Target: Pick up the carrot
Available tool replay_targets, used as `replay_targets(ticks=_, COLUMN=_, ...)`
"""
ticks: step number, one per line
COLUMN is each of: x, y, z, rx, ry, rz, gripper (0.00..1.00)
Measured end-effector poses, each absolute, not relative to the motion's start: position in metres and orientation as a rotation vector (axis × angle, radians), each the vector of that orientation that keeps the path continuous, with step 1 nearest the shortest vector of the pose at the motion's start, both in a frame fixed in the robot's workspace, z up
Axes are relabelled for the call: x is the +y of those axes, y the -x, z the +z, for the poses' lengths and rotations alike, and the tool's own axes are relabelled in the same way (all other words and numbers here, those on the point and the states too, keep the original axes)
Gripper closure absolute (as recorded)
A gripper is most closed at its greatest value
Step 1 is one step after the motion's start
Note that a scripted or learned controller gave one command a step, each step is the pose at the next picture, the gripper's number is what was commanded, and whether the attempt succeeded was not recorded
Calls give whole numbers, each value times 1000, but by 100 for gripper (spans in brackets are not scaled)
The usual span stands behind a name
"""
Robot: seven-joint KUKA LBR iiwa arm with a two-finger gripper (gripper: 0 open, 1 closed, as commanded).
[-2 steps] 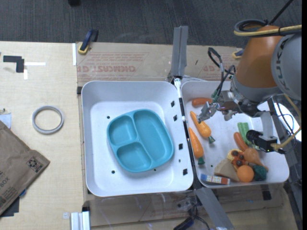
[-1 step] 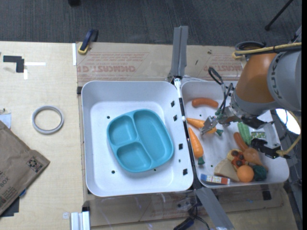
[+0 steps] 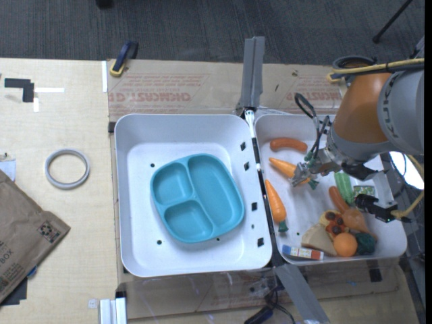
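The carrot lay in the right bin, its tip just at the claw, which hung low over it; whether the claw was released or clenched I could not tell, and no grip showed. A second carrot rested against the dividing wall, likely harder to reach there. A sausage lay beyond, and toy foods crowded the near corner around an orange. The left bin held a blue divided plate. A tape roll sat on the surface.

Bench with two bins, tape ring
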State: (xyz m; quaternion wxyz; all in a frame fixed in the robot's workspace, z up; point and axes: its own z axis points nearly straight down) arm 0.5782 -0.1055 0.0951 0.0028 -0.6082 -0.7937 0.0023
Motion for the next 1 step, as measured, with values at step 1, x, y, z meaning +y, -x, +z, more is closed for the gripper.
replay_targets(ticks=1, x=-49, y=-596, z=188, rx=-2187, ry=2251, rz=8, gripper=100)
